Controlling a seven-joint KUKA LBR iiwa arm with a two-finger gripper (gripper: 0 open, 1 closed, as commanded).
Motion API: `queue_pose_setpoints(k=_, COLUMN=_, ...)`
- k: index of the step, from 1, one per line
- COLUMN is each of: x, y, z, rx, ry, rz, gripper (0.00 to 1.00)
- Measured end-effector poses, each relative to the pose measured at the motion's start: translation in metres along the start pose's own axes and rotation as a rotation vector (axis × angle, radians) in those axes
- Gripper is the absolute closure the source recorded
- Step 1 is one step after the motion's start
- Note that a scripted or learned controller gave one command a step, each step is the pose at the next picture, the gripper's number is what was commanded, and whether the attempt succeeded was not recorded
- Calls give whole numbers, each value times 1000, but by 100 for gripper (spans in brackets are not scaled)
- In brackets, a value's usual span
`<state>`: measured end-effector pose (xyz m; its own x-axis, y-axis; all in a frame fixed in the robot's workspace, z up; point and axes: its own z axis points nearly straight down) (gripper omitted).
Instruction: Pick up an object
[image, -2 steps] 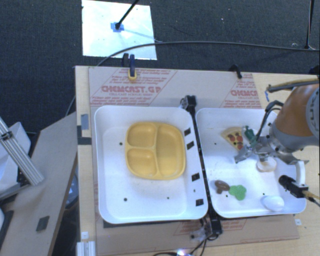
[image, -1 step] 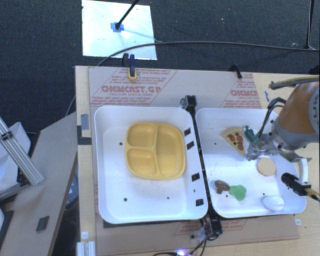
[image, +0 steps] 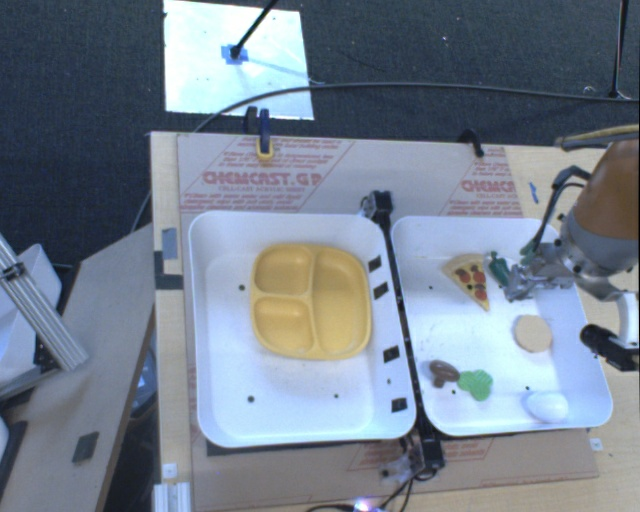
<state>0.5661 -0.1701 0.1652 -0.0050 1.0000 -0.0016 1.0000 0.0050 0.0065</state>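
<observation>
The gripper (image: 518, 281) hangs low in the right bin (image: 430, 240), just right of the pizza slice (image: 470, 277); nothing sits between its fingers, though whether they are spread I cannot tell. For a clean pick it should centre over the slice before closing. The cookie (image: 533, 334), egg (image: 546, 406), green piece (image: 476, 384) and brown piece (image: 443, 373) lie nearer the front. The yellow plate (image: 310, 301) fills the left bin (image: 215, 330).
</observation>
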Motion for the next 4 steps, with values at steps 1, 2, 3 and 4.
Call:
queue_pose_setpoints(k=1, x=4, y=9, z=-62, rx=-2, ry=-1, rz=0, gripper=100)
queue_pose_setpoints(k=2, x=3, y=11, z=-92, rx=1, ry=0, rz=-1, gripper=100)
queue_pose_setpoints(k=3, x=62, y=2, z=-80, rx=6, ry=3, rz=-4, gripper=100)
queue_pose_setpoints(k=4, x=107, y=-10, z=-68, rx=6, ry=3, rz=-4, gripper=100)
